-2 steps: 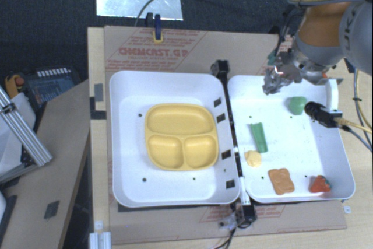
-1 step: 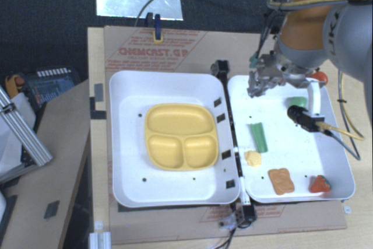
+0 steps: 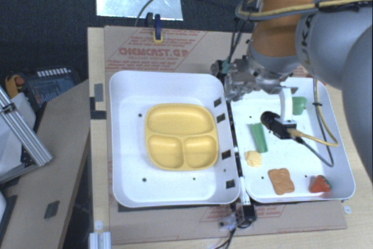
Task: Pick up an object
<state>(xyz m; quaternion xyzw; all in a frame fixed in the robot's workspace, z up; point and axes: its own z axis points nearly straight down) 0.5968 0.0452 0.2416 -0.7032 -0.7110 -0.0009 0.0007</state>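
Although the gripper [image 3: 236,86] hangs low over the far left corner of the right bin [image 3: 342,179], close against the wall it shares with the left bin [image 3: 125,125], nothing can be seen held in it, so the pick looks not yet made. Whether the gripper is wide or narrow I cannot tell, since the wrist and its metal housing cover that part from above. The things it could take all lie in the right bin: a green stick [image 3: 258,137] lies lengthwise near the middle, nearer the camera than the gripper, with a small pale yellow piece [image 3: 253,158] just beside its near end. A toast-coloured slab [image 3: 281,181] sits near the front wall, a red strawberry-like piece [image 3: 319,184] lies in the front right corner, and a green block [image 3: 299,105] rests towards the far right, partly hidden by the robot's own fittings. None of these appears to touch the gripper, and the floor directly under it is hidden. A yellow divided plate [image 3: 179,136] lies flat in the middle of the left bin, well apart from the gripper. By my judgement the approach is under way at best; closing on a thing and lifting it clear are both left to do.
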